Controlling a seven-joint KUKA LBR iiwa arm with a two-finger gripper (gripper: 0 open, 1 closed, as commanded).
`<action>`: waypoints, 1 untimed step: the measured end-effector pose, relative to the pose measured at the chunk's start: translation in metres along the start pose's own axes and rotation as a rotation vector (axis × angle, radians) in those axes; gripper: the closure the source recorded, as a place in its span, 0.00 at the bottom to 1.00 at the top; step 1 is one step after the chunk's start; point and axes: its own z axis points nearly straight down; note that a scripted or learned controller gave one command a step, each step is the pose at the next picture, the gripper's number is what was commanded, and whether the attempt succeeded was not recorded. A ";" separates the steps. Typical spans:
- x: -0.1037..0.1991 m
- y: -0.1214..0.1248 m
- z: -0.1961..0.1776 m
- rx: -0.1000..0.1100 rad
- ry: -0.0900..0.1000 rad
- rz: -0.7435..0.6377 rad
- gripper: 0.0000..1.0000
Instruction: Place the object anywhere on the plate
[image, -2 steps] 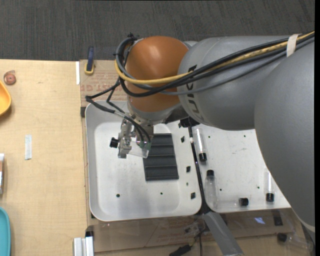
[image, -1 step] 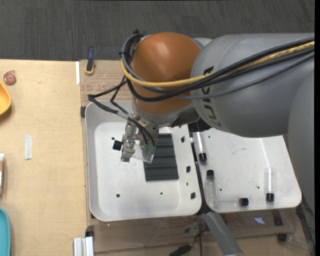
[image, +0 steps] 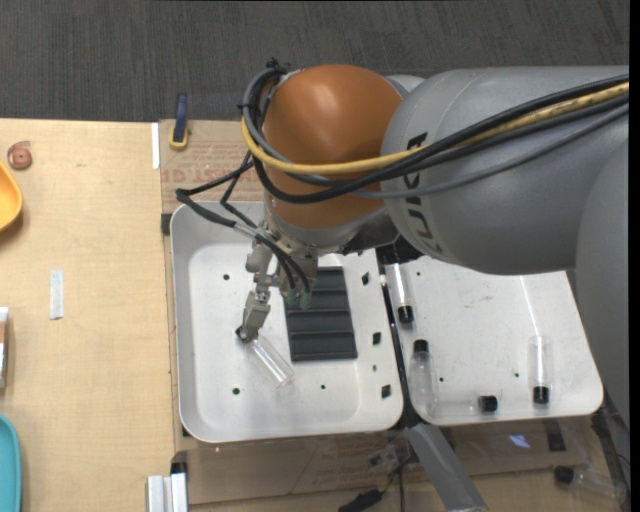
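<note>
Over the left shallow white bin (image: 200, 400) hangs the grey arm with its orange band (image: 325, 140), and its two-finger gripper (image: 252, 322) sits low just left of a dark ribbed rectangular block (image: 322, 325) lying on the bin floor. Just below the gripper's tip, and left of the block's lower end, lies a clear plastic tube (image: 270, 360) — tilted, resting on the white floor, seemingly touching the tip. Whether the pincer is wide or narrow I cannot tell — the fingers are too small and dark to read.
</note>
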 end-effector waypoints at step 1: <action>-0.001 0.000 -0.007 0.001 0.000 0.000 1.00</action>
